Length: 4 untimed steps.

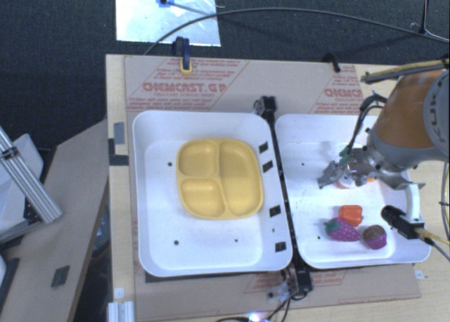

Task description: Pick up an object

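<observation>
In the right bin (309, 134) my gripper (342, 175) hangs low over the floor, its grey fingers pointing left. A small orange and white object (346, 183) peeks out right under it, mostly hidden. In front of it lie an orange pepper-like toy (351, 214), a purple grape bunch (342, 230) and a dark purple round toy (374, 236). The camera view does not let me judge the finger gap.
The left bin (158, 243) holds a yellow divided plate (219, 177). Black clips run along the seam between the bins (275, 187). A black attachment (398, 221) juts from the arm over the right bin's front right corner. Cardboard lies under both bins.
</observation>
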Each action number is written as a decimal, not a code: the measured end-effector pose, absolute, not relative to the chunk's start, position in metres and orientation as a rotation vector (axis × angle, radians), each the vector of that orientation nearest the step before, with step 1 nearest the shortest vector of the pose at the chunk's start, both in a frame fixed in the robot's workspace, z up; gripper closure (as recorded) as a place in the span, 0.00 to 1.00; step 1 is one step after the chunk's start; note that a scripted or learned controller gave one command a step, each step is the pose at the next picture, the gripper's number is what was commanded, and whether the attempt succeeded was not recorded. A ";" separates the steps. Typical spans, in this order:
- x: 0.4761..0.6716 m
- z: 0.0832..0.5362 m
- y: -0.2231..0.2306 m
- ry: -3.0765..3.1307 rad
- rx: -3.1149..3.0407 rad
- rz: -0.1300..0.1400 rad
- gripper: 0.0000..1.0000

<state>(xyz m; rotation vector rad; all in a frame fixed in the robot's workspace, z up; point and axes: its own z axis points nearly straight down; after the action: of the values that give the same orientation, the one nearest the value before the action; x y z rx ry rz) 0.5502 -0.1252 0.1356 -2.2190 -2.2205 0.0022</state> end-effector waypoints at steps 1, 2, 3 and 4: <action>0.557 0.111 -0.127 -2.237 -2.234 -0.019 0.00; 0.556 0.118 -0.127 -2.234 -2.234 -0.014 1.00; 0.556 0.182 -0.130 -2.230 -2.222 -0.006 1.00; 0.558 0.247 -0.130 -2.232 -2.221 -0.007 1.00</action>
<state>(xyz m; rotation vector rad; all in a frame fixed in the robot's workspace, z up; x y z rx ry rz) 0.5584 -0.1301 0.2471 -2.2214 -2.2324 -0.0073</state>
